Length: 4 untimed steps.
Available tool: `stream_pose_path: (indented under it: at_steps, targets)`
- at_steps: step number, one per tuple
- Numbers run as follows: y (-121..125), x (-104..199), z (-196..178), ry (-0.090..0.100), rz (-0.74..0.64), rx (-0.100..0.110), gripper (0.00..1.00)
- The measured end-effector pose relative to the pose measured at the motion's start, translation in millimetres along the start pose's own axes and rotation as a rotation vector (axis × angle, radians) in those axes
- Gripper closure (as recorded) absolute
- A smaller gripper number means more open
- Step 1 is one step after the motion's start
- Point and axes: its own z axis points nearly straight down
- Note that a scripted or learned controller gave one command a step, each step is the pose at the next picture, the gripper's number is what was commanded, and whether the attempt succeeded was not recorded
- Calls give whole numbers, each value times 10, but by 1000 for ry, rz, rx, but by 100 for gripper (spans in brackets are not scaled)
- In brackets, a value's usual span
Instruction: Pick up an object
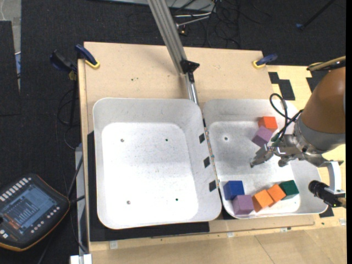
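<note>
While the big grey arm (324, 120) leans in from the right, its gripper (259, 159) hangs low over the middle of the right bin (220, 131), and whether it is parted or clamped cannot be told from this angle; nothing shows between its tips.

The candidates are all in that bin. A purple block (262, 136) sits just up from the gripper, touching an orange cube (269, 123) behind it. Along the near rim runs a row: blue cube (234, 189), a second purple block (243, 204), another orange block (263, 197), then a green one (288, 190), packed close. The left bin (104, 164) lies beside it.

For a clean pick, the tilted purple block looks the nearest target, and the judgement is to centre over it, square the wrist to its faces, and descend straight, so the orange neighbour isn't nudged. The packed row near the rim looks riskier, with little room either side.

Both bins rest on a pale wooden board (137, 70) with clamps at its far corners, over dark carpet; a metal pole (168, 26) slants in from above, and a handheld control pendant (27, 208) lies at lower left.
</note>
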Motion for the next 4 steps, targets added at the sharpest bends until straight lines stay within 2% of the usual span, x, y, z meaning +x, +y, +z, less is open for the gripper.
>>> stream_pose_path:
  at_steps: [1,2,4]
  targets:
    - [27,-65,467,-1,0,-2,0]
    - [44,-65,337,-2,-1,-8,100]
    - [144,-19,-653,-4,-5,-14,100]
